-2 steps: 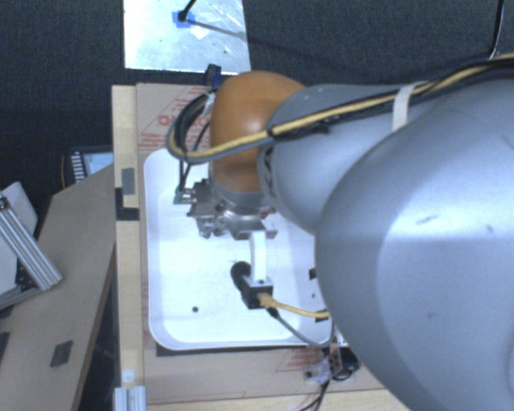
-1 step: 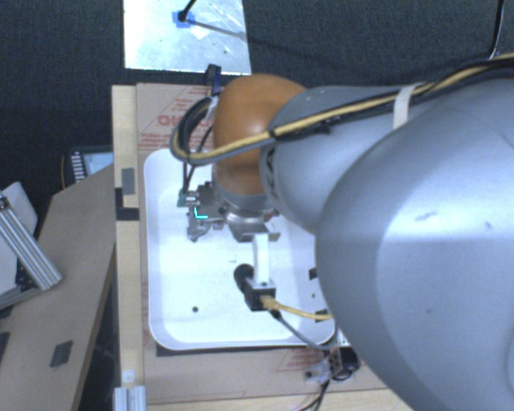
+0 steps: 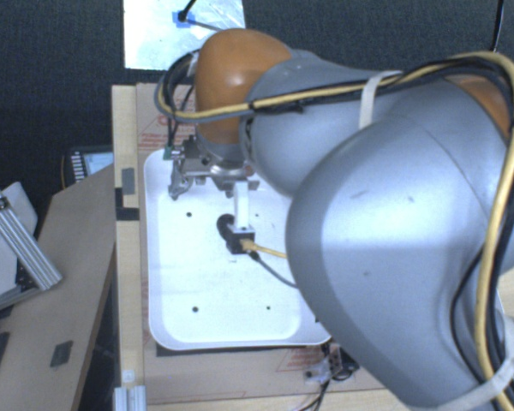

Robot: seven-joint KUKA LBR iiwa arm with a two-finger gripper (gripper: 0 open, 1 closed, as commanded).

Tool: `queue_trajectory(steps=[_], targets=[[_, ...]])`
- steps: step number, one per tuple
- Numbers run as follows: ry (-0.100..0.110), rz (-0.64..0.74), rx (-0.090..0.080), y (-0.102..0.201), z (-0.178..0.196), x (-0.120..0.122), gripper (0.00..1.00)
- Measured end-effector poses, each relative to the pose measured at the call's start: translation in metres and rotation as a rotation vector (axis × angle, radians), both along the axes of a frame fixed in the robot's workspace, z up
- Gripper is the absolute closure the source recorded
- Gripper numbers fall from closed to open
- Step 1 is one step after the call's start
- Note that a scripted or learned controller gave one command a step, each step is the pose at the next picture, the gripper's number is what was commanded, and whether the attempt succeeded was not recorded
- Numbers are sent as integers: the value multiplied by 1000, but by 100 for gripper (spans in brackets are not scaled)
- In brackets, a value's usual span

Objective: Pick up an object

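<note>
Far left, a metal rail [image 3: 13, 238] lies at a slant beside a brown board [image 3: 73, 264], both well clear of the action. Moving in, the pale bench edge [image 3: 124, 272] runs straight up the view, and just inside it sits the left rim of the white bin [image 3: 188, 272]. That rim curves round at the near left corner into the front rim.

Up top, a silver sheet [image 3: 184, 20] lies flat on the dark ground behind the bench.

Now the gripper [image 3: 182, 178]: it hangs low over the bin's far left corner, close to the left rim and close to the back rim, so it's tight on those two sides. Toward the near rim it's a different story, with open white floor, marked by a few small dark dots, running all the way down. Open or closed? Can't tell from up here, because the metal at the tip is too small and bunched to read.

Above it is the orange band [image 3: 231, 67], then the big grey arm [image 3: 394, 229] sweeps in and covers the bin's right side and everything beyond. A yellow cable [image 3: 325, 92] rides along its top. Where the object lies I can't tell, because the arm hides that ground.
</note>
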State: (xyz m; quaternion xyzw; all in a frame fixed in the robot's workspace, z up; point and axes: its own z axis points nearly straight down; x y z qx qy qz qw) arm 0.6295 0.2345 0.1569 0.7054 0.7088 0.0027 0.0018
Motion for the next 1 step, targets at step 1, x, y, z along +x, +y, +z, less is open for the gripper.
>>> queue_trajectory(steps=[1], targets=[[3,6,-1,0,12,-2,100]])
